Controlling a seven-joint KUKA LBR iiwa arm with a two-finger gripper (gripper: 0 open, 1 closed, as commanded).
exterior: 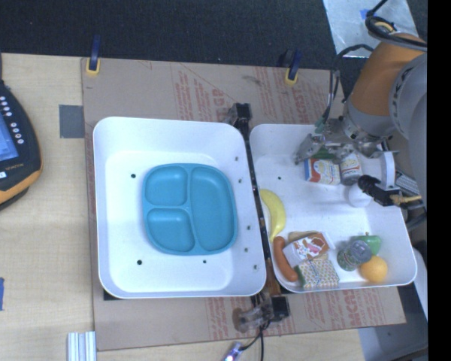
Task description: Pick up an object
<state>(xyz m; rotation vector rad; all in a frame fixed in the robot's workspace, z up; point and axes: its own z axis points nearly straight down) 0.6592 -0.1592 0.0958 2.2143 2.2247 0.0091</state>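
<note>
My gripper [325, 147] hangs over the far end of the right bin [286, 138], reaching in from the right. Directly below it, a small white and orange carton [322, 172] and a little brown bottle [351, 168] stand close together. Whether either one is gripped is hidden by the wrist. Nearer the front of this bin lie a yellow banana [275, 210], a red sausage [283, 259], a brown and white snack box [307, 247], a checkered packet [319, 274], a grey and green can [354, 253] and an orange [373, 269].
The left bin [113, 201] holds a blue divided plate [189, 207]. A teach pendant [6, 145] lies on the bench at the far left. Clamps hold the cardboard sheet at its back edge. A small white object [358, 196] lies by the right bin's right side.
</note>
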